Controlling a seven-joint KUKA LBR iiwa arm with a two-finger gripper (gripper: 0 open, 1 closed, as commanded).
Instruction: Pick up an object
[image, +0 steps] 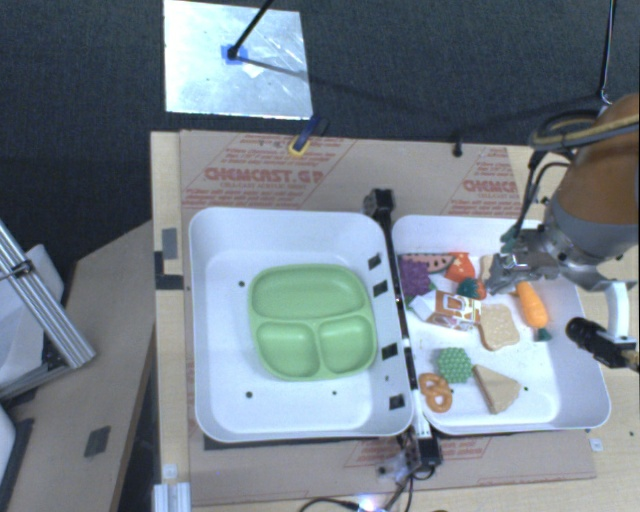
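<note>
Camera view looks down on a table (250, 160) carrying two shallow white bins side by side. Taking the right bin (580, 395) as the landmark: the left bin (215, 300) sits touching its left wall and holds a green divided plate (312, 320) near its middle. Inside the right bin lie small toy foods. A purple grape bunch (413, 272) sits in its upper left corner, with a red-orange piece (460, 267) just beside it. A small printed packet (452, 309) lies near the bin's middle, a slice of bread (497, 325) just right of the packet, and an orange carrot (533, 304) right of the bread, tilted. Toward the bin's lower edge are a green bumpy ball (454, 364), a pretzel (436, 391) below it, and a tan wedge (497, 388) beside both.

The arm reaches over the right bin's upper right part, and the hand (508, 268) hangs above the bin floor between the red-orange piece and the carrot, near the carrot's top end. I cannot tell how wide the hand stands, and no object is seen gripped in it.
</note>
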